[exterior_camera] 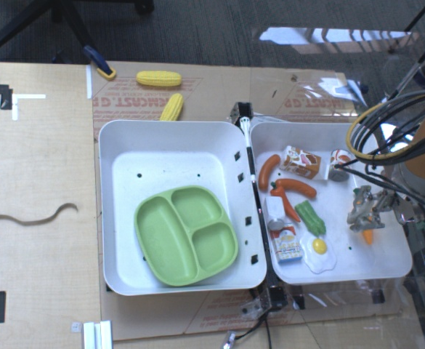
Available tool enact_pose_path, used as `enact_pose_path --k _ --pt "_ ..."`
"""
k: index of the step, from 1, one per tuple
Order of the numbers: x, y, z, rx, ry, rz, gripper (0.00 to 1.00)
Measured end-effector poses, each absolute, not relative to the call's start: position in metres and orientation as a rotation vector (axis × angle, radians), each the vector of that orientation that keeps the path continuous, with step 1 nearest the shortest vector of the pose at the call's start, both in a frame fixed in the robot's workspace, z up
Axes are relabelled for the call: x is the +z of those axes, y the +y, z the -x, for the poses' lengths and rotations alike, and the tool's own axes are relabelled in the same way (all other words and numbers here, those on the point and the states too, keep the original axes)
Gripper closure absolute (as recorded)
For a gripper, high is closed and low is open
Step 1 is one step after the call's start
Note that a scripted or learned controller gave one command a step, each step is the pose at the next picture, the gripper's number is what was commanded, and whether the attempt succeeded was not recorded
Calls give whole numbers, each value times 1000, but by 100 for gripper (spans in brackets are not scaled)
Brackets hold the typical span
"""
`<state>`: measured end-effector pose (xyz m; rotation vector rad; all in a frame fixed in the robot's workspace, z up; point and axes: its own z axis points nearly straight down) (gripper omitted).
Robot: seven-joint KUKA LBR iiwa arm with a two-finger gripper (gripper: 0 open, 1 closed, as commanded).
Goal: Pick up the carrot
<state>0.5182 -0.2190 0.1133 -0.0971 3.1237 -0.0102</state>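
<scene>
My gripper (364, 222) hangs over the right side of the right bin (394, 267), pointing down. A small orange carrot (368, 235) pokes out just under the fingertips, pinched between them. Most of the carrot is hidden by the fingers (357, 215). It sits apart from the other food, which lies toward the bin's left half.
The right bin also holds two hot dogs (293, 187), a thin red-orange piece (290, 208), a green vegetable (310, 217), a fried egg (319, 249), and small cartons (301, 163). A green divided plate (187, 233) lies in the left bin. Two corn cobs (159, 79) rest behind the bins.
</scene>
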Motion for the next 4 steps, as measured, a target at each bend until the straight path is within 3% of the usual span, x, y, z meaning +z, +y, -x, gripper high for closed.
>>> enact_pose_path --k 1,2,3,4 --pt "123 -218 -521 -14 3118 103 100" --pt "141 -145 -555 0 3106 423 100" --pt "93 -208 -572 -3 3017 851 100" --pt "93 -221 -534 0 2602 1750 100"
